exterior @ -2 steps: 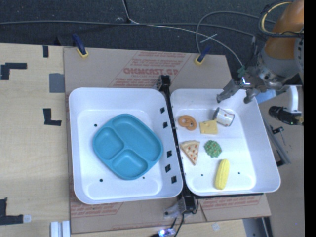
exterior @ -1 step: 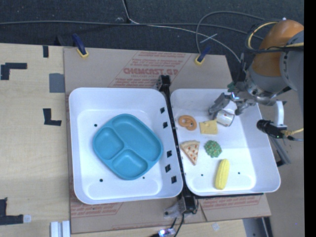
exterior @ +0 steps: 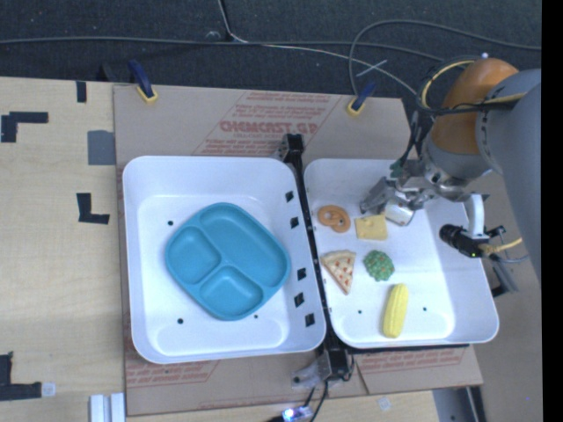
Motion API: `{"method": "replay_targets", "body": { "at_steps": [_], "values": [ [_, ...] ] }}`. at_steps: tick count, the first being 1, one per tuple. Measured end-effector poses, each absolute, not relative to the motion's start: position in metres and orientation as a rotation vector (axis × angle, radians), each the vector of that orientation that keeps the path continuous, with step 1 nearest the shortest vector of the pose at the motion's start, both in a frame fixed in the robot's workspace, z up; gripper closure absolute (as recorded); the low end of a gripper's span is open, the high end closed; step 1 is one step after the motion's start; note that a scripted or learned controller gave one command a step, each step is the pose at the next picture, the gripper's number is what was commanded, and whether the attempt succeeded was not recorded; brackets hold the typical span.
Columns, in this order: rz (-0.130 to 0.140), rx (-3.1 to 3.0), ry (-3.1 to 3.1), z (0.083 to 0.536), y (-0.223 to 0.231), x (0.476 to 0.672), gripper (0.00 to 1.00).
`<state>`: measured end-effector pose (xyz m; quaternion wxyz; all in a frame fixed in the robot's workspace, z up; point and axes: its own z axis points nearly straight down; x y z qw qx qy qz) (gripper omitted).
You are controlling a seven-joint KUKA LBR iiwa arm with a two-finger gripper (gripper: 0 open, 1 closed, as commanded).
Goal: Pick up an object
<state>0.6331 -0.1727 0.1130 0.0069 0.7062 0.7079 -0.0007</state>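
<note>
The right bin [exterior: 457, 319] holds several toy foods. A pretzel [exterior: 333, 218] lies near its left wall, and a yellow cheese block [exterior: 371, 228] sits just right of it. A pizza slice [exterior: 340, 269], a green broccoli [exterior: 379, 265] and a yellow corn cob [exterior: 395, 310] lie nearer the front. My gripper [exterior: 387, 200] hangs over the bin's upper middle, just above and right of the cheese block. Nothing shows between its fingers.
A blue divided tray [exterior: 227, 260] fills the middle of the left bin [exterior: 145, 323]. Black clips [exterior: 303, 275] line the seam between the bins. Cables loop above the bench at the back. A black fitting with wires [exterior: 464, 238] juts out right of the gripper.
</note>
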Motion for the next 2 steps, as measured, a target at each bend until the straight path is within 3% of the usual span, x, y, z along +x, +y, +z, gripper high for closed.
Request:
{"method": "replay_targets", "body": {
  "at_steps": [1,2],
  "values": [
    [0.011,2.201,2.204,0.1134,-0.1753,0.6377,0.0],
    [0.013,2.202,2.207,0.1231,-0.1745,0.6379,1.0]
  ]
}}
